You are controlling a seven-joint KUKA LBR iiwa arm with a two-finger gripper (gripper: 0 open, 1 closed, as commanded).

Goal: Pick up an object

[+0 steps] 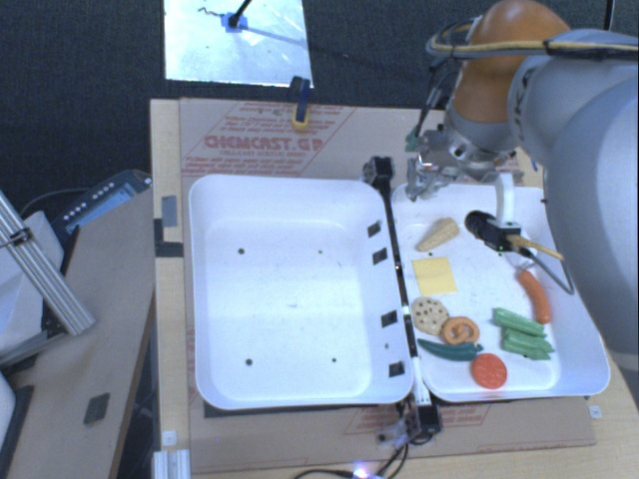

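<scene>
While its open-or-closed state stays unreadable, tool [423, 181] above right bin's [589, 352] far corner, bread wedge [437, 234] just beside, nearer the camera.

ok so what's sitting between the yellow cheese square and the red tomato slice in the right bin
In the camera view, the cookie and the pretzel lie between the yellow cheese square and the red tomato slice, with a dark green pepper just below them.

Two white bins [290, 297] rest on a tan surface [270, 138] printed with red lettering. The right bin holds a pale yellow square [433, 274], a brown speckled biscuit [429, 314], a red disc [488, 370], green pods [521, 332] and an orange sausage [534, 295]. The arm [579, 98] is grey with an orange band [504, 53].
</scene>
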